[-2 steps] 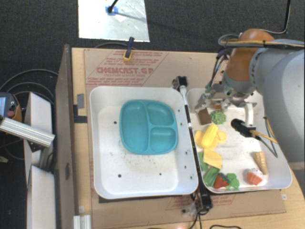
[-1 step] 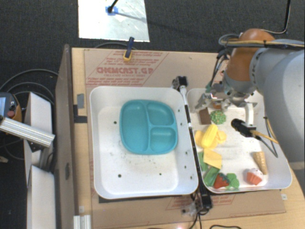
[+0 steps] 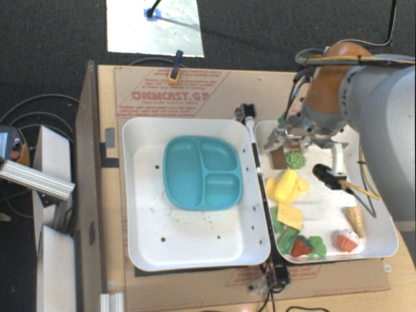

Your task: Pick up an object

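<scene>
My gripper [image 3: 290, 142] hangs low over the back left corner of the right bin [image 3: 383, 236]. Just below it in the view lie a small green knobbly toy [image 3: 294, 158] and a brown block [image 3: 278, 158]. Whether the gripper touches either one cannot be made out. Further forward sit a yellow corn-like toy [image 3: 286, 186], a yellow wedge [image 3: 290, 216], a red strawberry [image 3: 300, 246] with green pieces [image 3: 316, 244] beside it, an ice cream cone [image 3: 354, 221] and a red and white toy [image 3: 348, 240].
The left bin [image 3: 146, 239] holds a teal divided plate [image 3: 201, 173]. A raised divider [image 3: 259, 181] runs between the two bins. The grey arm [image 3: 383, 109] covers the right bin's back right part.
</scene>
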Tool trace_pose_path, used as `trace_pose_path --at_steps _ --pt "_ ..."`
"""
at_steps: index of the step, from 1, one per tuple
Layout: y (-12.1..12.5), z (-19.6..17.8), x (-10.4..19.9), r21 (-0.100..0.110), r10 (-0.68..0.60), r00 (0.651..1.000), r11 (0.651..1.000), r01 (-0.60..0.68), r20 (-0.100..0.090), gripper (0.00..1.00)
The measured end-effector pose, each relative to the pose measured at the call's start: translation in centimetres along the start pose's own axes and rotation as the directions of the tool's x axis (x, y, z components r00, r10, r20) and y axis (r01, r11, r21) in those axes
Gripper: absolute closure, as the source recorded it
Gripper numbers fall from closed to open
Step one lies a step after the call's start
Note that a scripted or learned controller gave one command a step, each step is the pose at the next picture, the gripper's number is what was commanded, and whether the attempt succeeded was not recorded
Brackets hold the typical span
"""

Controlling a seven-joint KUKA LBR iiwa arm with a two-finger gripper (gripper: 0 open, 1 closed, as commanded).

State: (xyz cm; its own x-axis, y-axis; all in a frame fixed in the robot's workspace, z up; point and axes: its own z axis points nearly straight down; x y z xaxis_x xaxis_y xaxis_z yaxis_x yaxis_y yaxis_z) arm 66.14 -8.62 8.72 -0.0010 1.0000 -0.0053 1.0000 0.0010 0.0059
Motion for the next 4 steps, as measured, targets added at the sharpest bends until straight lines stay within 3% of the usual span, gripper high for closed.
trace_pose_path --at_steps 4 --pt "-1.9 -0.1 -0.1 -0.005 0.0 1.0 1.0 0.0 0.0 0.0"
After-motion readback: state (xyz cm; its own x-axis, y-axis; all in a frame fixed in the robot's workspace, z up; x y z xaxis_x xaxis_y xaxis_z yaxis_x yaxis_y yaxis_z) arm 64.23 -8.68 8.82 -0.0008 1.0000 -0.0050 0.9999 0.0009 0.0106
